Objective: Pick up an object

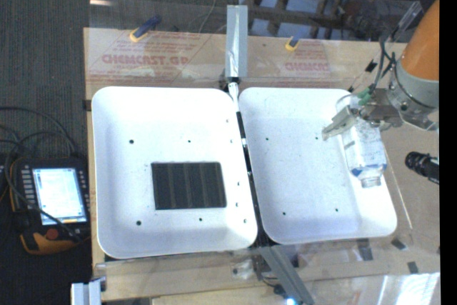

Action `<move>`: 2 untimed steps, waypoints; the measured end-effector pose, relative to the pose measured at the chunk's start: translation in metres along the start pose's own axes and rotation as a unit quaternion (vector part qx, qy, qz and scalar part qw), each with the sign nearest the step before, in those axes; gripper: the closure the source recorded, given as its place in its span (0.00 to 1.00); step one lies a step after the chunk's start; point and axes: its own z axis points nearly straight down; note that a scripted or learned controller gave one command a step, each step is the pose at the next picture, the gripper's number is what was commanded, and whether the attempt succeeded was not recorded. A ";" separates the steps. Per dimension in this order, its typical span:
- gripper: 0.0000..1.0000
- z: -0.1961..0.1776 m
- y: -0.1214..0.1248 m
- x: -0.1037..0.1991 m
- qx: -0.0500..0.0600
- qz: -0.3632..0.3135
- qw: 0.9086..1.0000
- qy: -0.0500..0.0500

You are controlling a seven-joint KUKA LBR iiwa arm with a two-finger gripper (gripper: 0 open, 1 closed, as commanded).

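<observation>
Grey carpet surrounds a wooden bench (178, 61) bearing two white bins side by side.

Largest, the left bin (114, 153) holds a dark ribbed rectangular pad (188, 185) lying flat near its middle. Beside it, the right bin (300, 175) has the grey arm (421, 82) with its orange band reaching in from the right. Its gripper (355, 114) hangs over that bin's far right part, fingers clenched on a clear plastic bottle (363, 153), which dangles below them, above the bin's right side. A handheld screen pendant (56, 195) glows on the floor at left.

arm (421, 61) cut off at right edge; gripper (350, 118) fingers indistinct
</observation>
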 end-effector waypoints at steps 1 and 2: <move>0.00 0.084 0.015 -0.046 0.000 0.017 1.000 0.000; 0.00 0.174 0.027 -0.063 -0.001 -0.048 0.999 0.001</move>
